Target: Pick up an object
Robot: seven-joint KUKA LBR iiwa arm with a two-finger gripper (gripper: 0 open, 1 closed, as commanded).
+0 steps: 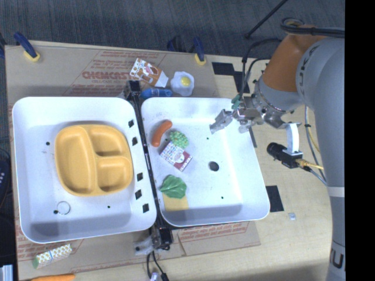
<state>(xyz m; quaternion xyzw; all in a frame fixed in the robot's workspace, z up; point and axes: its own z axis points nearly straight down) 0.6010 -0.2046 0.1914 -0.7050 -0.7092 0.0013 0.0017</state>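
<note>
- I see the gripper [221, 122] over the right part of the right bin [246, 174], reaching in from the right; its fingers look slightly spread with nothing between them.
- The arm [304, 63] is grey with an orange band above the wrist, and it crosses the bin's right rim.
- The objects I could pick lie along the left side of the right bin, well apart from the gripper.
- Farthest back is an orange sausage-shaped piece [161, 132], tilted.
- Just beside it to the right sits a green bumpy item [178, 138], with a red and white packet [176, 156] touching its near side.
- Nearer me, a green leaf [173, 185] overlaps a yellow block [176, 202] by the near wall.
- The left bin [35, 215] holds a yellow divided tray [94, 158] with 3 compartments.
- Beyond the bins on the cardboard I see a small printed carton [144, 71], a blue item [155, 92] and a yellow and white piece [183, 82].
- A wrapped green and white item [53, 254] lies on the bench near the left bin's near edge.
</note>
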